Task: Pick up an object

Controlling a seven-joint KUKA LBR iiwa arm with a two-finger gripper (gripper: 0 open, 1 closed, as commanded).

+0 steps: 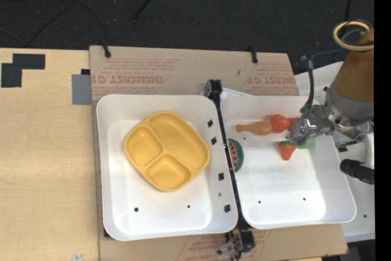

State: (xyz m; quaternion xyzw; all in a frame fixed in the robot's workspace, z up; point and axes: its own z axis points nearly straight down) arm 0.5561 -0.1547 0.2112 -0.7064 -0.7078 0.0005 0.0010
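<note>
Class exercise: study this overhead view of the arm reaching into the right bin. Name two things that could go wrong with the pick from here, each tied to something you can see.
1. The hand sits among crowded items: an orange-red piece, a tan piece and a small red piece. It may nudge neighbours or close on two at once.
2. A green round object lies against the divider between the bins; a push that way could wedge things there.

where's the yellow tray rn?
The yellow tray lies flat in the left bin, about mid-bin, left of the black divider between the bins.
</note>
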